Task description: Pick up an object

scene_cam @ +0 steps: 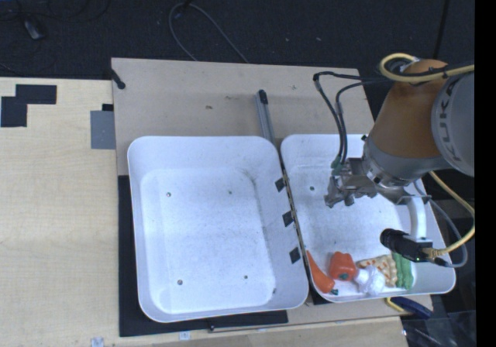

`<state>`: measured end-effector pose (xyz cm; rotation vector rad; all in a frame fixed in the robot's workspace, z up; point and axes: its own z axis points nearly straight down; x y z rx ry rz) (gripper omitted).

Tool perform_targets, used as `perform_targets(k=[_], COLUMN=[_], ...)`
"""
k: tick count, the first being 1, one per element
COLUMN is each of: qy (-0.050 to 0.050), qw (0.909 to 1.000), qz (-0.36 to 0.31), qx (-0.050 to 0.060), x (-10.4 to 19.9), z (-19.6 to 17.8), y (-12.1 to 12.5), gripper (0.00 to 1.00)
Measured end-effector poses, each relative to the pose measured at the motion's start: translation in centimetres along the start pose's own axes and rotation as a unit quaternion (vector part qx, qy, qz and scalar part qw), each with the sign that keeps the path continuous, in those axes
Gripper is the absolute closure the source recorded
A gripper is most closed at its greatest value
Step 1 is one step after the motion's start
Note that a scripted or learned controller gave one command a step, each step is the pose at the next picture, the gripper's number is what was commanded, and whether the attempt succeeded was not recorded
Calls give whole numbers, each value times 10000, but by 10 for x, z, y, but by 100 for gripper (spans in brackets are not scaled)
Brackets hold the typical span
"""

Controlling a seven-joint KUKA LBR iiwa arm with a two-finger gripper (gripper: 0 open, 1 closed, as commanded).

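Left bin (147, 183): white, bare floor showing | Right bin (310, 156): my gripper (342, 195) hangs over its middle, nothing visibly between my fingers; how far apart they stand I cannot tell | Near edge: orange object (342, 265), white object (370, 281) and green object (403, 269) clustered, apart from me.

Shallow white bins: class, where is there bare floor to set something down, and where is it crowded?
The left white bin shows bare floor from wall to wall. The right white bin is bare along its far edge, beside the black-clipped divider. Its near edge is crowded: orange-red toy pieces, pale and green items. The gripper hangs mid-bin.
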<state>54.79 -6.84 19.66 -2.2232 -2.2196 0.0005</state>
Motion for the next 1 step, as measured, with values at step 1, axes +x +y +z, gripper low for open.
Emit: perform_targets(k=[1], qy=[7], qw=[10000], qz=[-29], qx=[6], x=[73], z=[10], y=[-31], gripper=[100])
